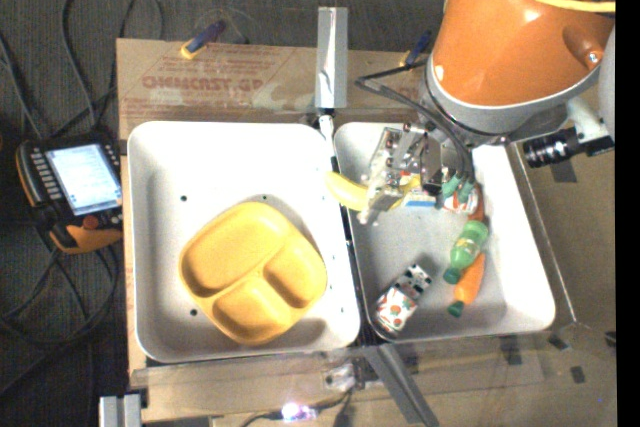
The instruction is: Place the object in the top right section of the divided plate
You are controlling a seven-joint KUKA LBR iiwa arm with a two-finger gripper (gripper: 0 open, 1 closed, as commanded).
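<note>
While the gripper (385, 187) hangs over the right bin's (520, 315) near-left corner, its fingers pinch a yellow banana (347, 188) jutting across the rim between the 2 bins. Left bin (150, 215) holds the yellow divided plate (254, 270), apart from the banana.

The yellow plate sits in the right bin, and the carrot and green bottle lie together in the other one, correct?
Not quite. The camera view shows the yellow plate in the left bin, not the right. The carrot and green bottle do lie together in the other bin.
</note>
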